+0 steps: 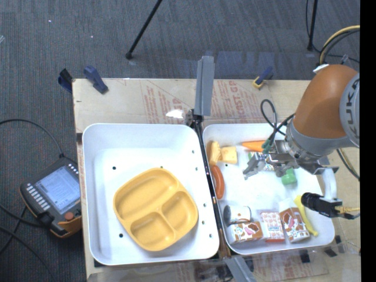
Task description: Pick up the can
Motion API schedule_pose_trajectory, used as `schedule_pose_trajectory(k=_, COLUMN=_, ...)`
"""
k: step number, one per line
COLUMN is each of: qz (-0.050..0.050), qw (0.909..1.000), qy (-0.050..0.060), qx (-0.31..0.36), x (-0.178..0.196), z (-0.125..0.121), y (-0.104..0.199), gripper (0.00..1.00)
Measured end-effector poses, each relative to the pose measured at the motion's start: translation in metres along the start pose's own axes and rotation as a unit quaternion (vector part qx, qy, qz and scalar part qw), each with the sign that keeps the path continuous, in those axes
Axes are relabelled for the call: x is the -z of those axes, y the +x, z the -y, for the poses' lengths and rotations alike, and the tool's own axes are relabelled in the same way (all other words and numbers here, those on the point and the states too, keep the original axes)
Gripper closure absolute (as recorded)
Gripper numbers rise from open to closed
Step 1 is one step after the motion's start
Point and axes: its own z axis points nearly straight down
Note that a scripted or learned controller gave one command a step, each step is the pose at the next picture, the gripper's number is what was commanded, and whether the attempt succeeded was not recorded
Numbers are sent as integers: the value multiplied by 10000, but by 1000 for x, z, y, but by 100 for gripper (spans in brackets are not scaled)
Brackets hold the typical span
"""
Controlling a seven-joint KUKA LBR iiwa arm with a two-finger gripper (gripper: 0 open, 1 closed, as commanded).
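Although the gripper [257, 168] hung open and empty, the can [236, 214] lay well apart, crowded by cartons [271, 227]; a misdirected grasp seemed likely.

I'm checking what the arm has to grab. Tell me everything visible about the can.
The can is small and lies on its side on the floor of the right bin, near its front left corner. It looks metallic, silvery grey, with a dark round end facing left and a pale patch on its body. Its underside seems to touch a brown carton in front of it; an orange-red item lies just behind. The pincer is farther back, apart from the can.
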Motion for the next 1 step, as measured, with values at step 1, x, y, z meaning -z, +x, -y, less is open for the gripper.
schedule_pose_trajectory(k=1, qz=6, qw=9999, qy=-15, qx=-168, x=58, z=-27, y=-43, gripper=0)
